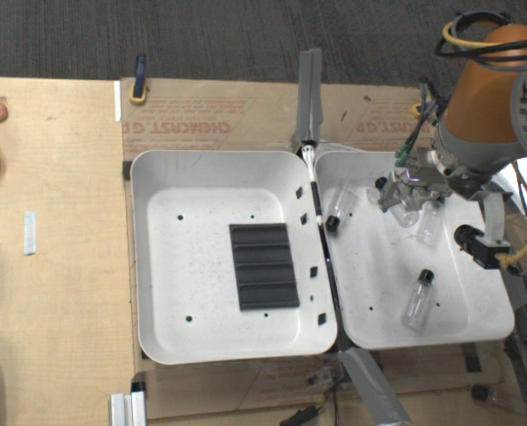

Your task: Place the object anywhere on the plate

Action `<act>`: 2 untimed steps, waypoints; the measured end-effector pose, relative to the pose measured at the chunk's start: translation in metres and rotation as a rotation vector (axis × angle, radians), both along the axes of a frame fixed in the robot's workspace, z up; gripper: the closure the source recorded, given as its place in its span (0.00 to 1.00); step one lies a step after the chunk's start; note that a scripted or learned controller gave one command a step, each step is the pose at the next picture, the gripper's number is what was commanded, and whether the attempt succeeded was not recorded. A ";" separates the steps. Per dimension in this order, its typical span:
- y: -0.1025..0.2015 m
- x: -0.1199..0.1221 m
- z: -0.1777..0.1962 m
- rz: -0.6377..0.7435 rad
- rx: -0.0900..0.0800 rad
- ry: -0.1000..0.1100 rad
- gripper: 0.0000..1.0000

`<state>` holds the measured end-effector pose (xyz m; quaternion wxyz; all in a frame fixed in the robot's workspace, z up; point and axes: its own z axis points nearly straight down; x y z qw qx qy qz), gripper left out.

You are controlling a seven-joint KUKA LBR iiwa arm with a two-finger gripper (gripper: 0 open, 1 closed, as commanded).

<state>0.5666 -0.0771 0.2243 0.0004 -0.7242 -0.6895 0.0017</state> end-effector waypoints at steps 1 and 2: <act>0.073 -0.021 -0.034 0.222 0.002 0.001 1.00; 0.127 -0.024 -0.011 0.102 0.000 -0.001 1.00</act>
